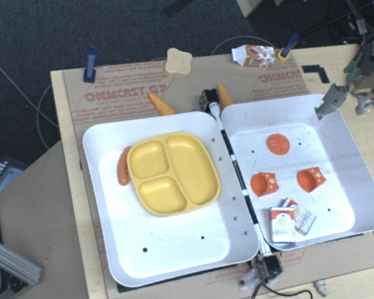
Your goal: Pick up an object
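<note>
Near edge of the right bin [353, 179]: small carton [289, 223], lying flat at the front wall. Further in, two orange-red cups [265, 183] and [311, 179], side by side, apart. Beyond them a flat red disc [278, 144], mid-bin. Gripper [330, 102] sits at the far right corner over the bin rim; cannot tell whether it is spread or closed, nothing seen held. All candidates lie left and nearer the camera from it; disc looks closest. Left bin [118, 248] holds a yellow tray [173, 173], sausage [122, 167] touching its side.
</note>
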### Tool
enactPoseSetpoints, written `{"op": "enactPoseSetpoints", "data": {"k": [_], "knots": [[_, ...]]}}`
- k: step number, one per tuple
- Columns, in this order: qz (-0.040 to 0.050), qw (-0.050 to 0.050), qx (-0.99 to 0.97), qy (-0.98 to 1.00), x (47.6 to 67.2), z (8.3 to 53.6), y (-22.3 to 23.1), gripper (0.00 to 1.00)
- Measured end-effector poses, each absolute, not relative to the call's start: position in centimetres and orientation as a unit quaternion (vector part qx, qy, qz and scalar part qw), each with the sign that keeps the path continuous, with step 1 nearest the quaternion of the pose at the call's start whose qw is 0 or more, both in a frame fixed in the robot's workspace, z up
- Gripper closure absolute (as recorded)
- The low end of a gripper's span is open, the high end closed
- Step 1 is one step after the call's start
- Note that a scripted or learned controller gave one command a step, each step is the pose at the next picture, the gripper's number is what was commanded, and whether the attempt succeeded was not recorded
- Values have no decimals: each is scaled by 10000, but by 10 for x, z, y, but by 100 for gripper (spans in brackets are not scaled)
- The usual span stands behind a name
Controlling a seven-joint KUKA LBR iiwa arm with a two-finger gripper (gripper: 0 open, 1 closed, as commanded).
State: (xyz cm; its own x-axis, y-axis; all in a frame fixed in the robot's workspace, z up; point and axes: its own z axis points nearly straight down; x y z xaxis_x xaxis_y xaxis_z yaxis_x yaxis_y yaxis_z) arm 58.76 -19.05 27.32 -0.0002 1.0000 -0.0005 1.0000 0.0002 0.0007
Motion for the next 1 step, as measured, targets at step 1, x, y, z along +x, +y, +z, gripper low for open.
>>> {"op": "enactPoseSetpoints", "data": {"k": [1], "knots": [[-5,-17,7065,7077,627,184,-154,0]]}}
